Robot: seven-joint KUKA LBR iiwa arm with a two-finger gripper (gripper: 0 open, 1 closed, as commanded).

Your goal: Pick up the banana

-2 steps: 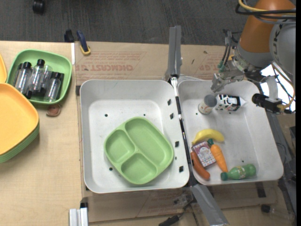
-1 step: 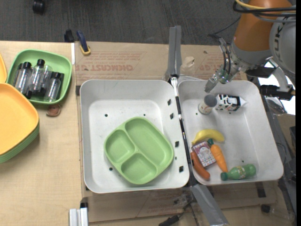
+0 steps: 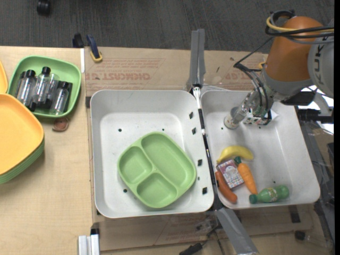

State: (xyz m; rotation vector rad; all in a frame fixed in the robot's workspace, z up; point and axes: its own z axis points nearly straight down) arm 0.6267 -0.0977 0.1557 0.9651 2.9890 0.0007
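A small yellow banana (image 3: 236, 152) lies in the right bin (image 3: 289, 142), near its left wall and toward the front. My gripper (image 3: 234, 118) hangs over the back part of the same bin, up and slightly left of the banana, with a clear gap of white floor between them. Nothing shows between its fingers. The orange-banded wrist (image 3: 289, 41) rises behind it at the upper right.
Just in front of the banana lie a small pink packet (image 3: 230, 173), two carrots (image 3: 246, 177) and a green bottle (image 3: 270, 194). The left bin (image 3: 106, 116) holds a green divided plate (image 3: 156, 169). On the far-left bench stand a green tray of vials (image 3: 43, 86) and stacked orange plates (image 3: 16, 137).
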